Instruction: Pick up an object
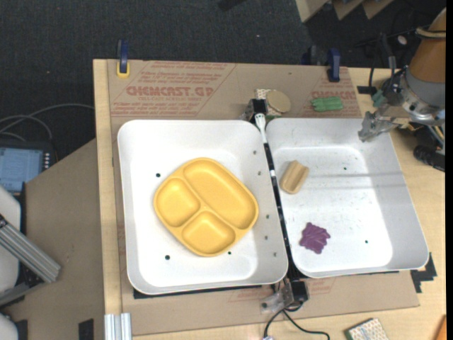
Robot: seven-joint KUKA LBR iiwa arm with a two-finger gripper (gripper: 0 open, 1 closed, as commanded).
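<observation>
While the arm [425, 76] leans in from three o'clock, its gripper [371, 128] hangs over the far right corner of the right bin [396, 211], up near one o'clock on the bench. Nothing sits between its tips, but whether they are spread or closed I cannot tell from where I stand (they are small and dark against the bin's rim).

Two loose things lie in the right bin. A tan block [293, 176] rests near its left wall, at about ten o'clock within that bin, tilted a little. A purple lump [314, 237], crumpled in shape, lies nearer the front, at roughly seven o'clock in the bin. Both are well apart from the gripper and from each other.

Over in the left bin [141, 211] a yellow divided plate [205, 205] with three compartments sits near the middle, turned at a slant.

Behind the bins, on the brown board [177, 91], a green piece [327, 105] lies at twelve o'clock of the right bin, and a round tan disc [277, 102] sits just beside the place where the two bins meet.
</observation>
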